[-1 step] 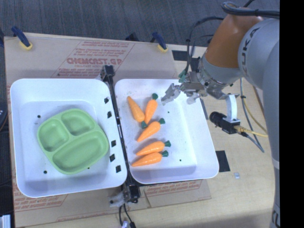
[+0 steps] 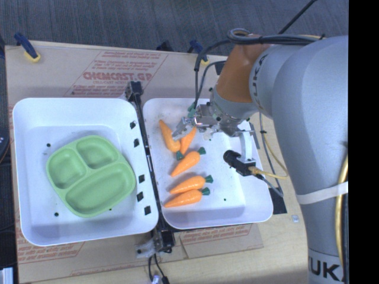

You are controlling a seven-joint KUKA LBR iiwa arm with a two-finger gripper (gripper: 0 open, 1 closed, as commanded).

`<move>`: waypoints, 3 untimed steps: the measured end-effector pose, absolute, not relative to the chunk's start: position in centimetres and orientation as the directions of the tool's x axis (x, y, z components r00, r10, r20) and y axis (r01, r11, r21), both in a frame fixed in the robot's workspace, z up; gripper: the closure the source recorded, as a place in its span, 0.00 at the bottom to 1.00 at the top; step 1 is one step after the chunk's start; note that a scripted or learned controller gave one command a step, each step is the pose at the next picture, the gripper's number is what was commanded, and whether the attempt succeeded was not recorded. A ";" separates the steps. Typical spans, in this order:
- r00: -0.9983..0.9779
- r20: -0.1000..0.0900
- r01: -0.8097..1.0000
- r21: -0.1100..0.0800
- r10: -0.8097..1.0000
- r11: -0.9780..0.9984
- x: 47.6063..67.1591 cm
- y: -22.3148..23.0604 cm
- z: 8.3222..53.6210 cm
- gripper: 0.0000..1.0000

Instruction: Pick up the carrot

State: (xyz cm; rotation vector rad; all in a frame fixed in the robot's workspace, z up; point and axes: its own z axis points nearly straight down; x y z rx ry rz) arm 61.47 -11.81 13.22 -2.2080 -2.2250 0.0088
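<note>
The gripper [image 2: 194, 123] sits low over the upper part of the right bin [image 2: 256, 209], hanging from the grey arm [image 2: 308, 99] with its orange band [image 2: 237, 76] that comes in from the right; I cannot tell from here how it is set, or if it pinches anything. Right beneath and just left of it lie two carrots: a short carrot [image 2: 187, 141] tilted with its top touching the metal tip, and a pale carrot [image 2: 168, 136] leaning against it at the bin's left side. Below them a third carrot [image 2: 186, 163] lies slantwise in the middle of the bin, and nearer the front edge two more carrots [image 2: 187, 191] rest side by side, green tops pointing right. A black fitting [image 2: 238, 163] with a yellow lead hangs over the bin's right part. The left bin [image 2: 29, 123] holds a green divided plate [image 2: 91, 175] with three compartments. Both bins stand on a cardboard sheet [image 2: 112, 70] printed in red, laid on the pale bench [image 2: 284, 247], with blue clamps [image 2: 26, 46] at the far edge and dark grey carpet [image 2: 118, 10] beyond.
</note>
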 end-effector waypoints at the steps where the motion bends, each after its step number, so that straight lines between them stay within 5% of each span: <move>1: -0.008 0.001 1.000 -0.008 1.000 0.008 62.5 -10.9 9.1 0.00; 2: -0.011 0.000 1.000 -0.008 1.000 0.011 62.6 -11.0 10.3 1.00; 3: -0.007 -0.001 1.000 0.000 1.000 0.007 62.9 -11.7 21.9 1.00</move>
